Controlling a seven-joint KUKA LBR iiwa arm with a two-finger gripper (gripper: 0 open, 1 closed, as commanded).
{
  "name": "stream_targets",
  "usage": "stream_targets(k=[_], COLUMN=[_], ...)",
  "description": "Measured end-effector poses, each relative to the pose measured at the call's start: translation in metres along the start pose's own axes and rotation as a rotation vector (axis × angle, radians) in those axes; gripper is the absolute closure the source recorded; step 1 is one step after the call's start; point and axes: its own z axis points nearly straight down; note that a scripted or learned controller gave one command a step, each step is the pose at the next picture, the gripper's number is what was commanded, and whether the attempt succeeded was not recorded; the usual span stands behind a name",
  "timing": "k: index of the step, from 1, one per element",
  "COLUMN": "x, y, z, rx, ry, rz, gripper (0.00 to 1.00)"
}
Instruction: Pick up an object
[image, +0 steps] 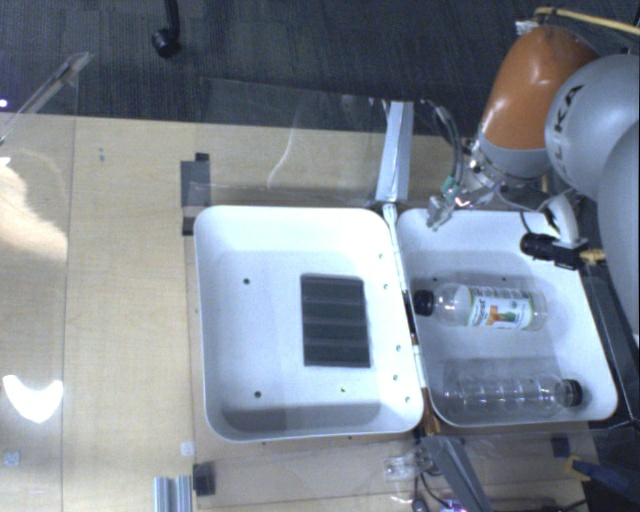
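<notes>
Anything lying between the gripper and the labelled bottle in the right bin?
No. In the camera view, the gripper hangs above the labelled bottle, with bare floor of the right bin between them.

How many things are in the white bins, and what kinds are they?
Clear plastic bottles: 2, the labelled bottle and the empty bottle, both lying in the right bin.
Dark ribbed pads: 1, the pad lying flat in the left bin.
Total: 3
</notes>
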Motion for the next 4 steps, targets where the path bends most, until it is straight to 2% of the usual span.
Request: stream_targets(k=[1, 2, 3, 4], x=[0.0, -0.026, -0.025, 0.03], y=[0.0, -0.071, -0.12, -0.127], z=[0.0, 0.042, 0.097, 0.096], rx=[0.001, 0.004, -0.002, -0.004], ry=[0.0, 0.002, -0.002, -0.001], rz=[0.0, -0.007, -0.135, -0.102], gripper=[0.0, 0.0, 0.0, 0.0])
